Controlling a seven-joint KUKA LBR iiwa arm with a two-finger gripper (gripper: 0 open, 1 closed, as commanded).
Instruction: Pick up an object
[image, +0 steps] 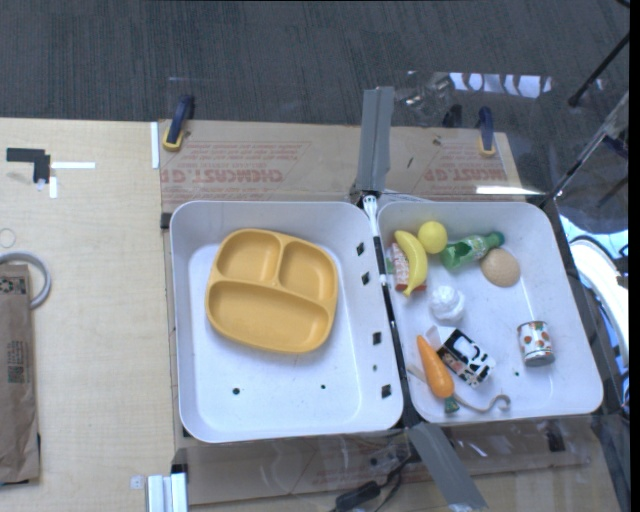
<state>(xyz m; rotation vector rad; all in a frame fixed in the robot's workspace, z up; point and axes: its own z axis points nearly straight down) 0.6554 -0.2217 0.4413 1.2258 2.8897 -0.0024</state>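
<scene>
progress: nothing lifted yet, whole pick is left | objects: banana (411, 260), lemon (432, 236), carrot (435, 368), can (536, 343) lie in right bin (575, 300), around 3 o'clock | claw: state cannot be told

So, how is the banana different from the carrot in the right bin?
The banana is yellow and curved; the carrot is orange and straight. The banana lies near the bin's far end, the carrot near its near end. The banana looks bigger. Both lie flat by the right bin's left wall.
</scene>
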